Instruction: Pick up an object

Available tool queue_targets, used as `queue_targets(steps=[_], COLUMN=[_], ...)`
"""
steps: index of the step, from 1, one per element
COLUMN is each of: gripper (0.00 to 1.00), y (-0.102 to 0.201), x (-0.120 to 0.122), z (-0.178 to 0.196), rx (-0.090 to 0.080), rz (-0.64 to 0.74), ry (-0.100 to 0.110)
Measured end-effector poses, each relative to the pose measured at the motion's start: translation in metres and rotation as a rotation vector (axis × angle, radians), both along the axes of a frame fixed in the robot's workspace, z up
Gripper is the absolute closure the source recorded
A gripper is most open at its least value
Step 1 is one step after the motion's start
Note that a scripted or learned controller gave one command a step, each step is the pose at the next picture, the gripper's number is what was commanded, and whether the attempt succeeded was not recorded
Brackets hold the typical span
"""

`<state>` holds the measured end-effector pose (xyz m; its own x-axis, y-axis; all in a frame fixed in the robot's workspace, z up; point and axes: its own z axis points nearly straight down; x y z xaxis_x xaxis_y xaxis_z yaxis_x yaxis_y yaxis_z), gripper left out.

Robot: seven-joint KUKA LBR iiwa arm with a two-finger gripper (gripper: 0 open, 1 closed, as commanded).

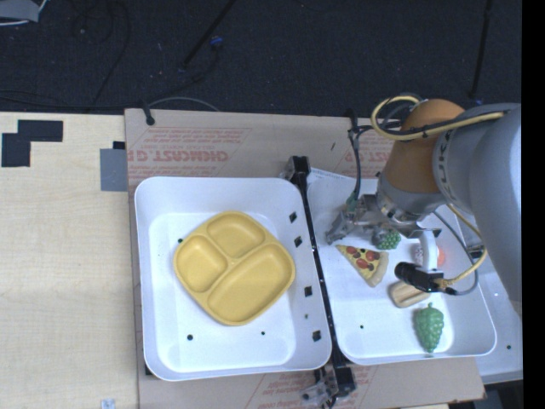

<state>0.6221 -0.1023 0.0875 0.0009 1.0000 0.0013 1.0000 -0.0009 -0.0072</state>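
Plastic tray [234, 267], yellow, glossy, three-sectioned, sits in left bin [162, 220].

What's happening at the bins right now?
The arm's gripper is down in the right bin, beside the pizza slice and a small green piece. Grapes and a bread-like piece lie nearby. The yellow divided plate sits in the left bin. Nothing is visibly gripped.
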Motion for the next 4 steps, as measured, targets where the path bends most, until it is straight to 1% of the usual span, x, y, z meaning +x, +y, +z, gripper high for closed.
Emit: queue_targets(steps=[1, 2, 3, 4], gripper=[1.0, 1.0, 1.0, 1.0], y=[-0.001, -0.005, -0.004, -0.005], x=[0.0, 0.003, -0.006, -0.006], z=[0.013, 0.076, 0.129, 0.16], rx=[-0.001, -0.002, -0.002, -0.002], rz=[-0.003, -0.005, -0.002, 0.001], ry=[-0.002, -0.01, -0.01, -0.009])
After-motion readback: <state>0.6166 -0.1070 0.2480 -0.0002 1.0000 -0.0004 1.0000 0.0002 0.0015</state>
